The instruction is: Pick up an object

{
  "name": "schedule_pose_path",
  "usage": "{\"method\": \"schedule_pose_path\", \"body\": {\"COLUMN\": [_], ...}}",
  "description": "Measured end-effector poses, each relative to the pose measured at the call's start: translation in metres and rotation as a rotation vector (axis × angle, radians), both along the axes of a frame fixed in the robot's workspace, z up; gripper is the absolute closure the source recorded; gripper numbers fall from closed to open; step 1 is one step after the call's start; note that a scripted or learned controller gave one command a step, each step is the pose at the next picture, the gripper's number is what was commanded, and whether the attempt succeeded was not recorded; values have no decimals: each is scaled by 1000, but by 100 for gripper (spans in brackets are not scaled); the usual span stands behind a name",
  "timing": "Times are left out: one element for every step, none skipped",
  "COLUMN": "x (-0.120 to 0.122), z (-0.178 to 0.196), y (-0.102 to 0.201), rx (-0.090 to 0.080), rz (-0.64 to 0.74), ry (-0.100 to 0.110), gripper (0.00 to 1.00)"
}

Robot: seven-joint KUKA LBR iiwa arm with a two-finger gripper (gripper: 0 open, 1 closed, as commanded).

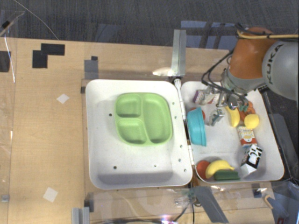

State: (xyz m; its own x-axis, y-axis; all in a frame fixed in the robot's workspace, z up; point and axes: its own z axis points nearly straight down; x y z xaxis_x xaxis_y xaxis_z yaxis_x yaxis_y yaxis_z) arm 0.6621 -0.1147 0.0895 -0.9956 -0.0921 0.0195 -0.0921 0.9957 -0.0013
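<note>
My gripper (224,110) hangs under the orange-banded wrist over the back of the right bin (275,169). Its two grey fingers stand apart, open, with nothing between them. One fingertip (217,117) is close to a teal bowl (196,126) that lies on its edge against the bin's left wall. Just right of the fingers are a yellow piece (233,117), a lemon (252,121) and an orange-red item (247,107). A small purple and white packet (201,97) lies to the gripper's left.
Nearer the front of the right bin are a red-labelled bottle (246,135), a black and white carton (252,157), a red fruit (202,166), a banana (218,166) and a green item (226,174). The left bin (100,139) holds a green divided plate (142,118).
</note>
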Motion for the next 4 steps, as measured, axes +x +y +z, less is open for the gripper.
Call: {"method": "schedule_pose_path", "body": {"x": [-14,-31,-89,-117], "z": [5,-1,0,1], "y": [-7,-26,-46,-58], "rx": [2,1,0,0], "rz": [-197,-391,-487,-540], "ry": [-23,-30,-32,-36], "gripper": [0,0,0,0]}}
